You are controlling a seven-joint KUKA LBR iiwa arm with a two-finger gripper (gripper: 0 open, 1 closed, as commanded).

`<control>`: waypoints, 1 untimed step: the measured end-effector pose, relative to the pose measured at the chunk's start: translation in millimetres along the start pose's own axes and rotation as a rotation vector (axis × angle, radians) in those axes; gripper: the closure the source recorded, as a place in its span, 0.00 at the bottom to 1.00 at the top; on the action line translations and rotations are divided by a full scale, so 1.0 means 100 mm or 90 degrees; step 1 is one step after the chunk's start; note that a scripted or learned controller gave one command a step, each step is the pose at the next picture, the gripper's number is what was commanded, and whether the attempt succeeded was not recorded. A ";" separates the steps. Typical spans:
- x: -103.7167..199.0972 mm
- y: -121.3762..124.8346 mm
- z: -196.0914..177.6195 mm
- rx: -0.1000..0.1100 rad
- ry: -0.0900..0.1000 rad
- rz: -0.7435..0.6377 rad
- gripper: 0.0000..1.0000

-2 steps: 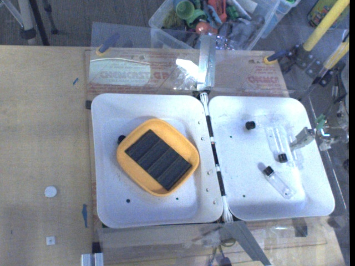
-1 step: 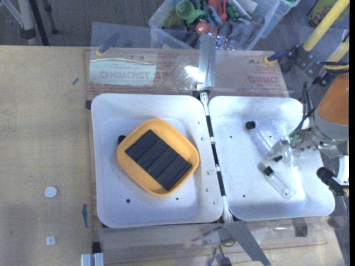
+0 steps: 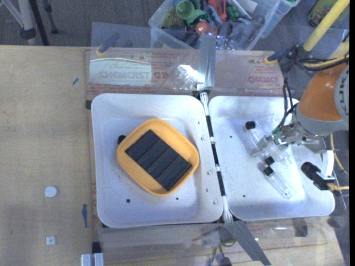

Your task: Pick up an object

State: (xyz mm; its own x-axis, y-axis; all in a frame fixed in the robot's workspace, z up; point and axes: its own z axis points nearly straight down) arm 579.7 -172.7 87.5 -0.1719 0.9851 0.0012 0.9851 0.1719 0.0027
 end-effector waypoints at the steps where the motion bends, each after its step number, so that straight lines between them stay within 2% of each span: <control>1: 0.00 0.01 -0.10 -0.002 -0.001 0.000 1.00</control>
State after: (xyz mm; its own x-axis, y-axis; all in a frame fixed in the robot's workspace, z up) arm 580.5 -172.6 97.5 -0.1717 0.9852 0.0003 0.9851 0.1717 0.0057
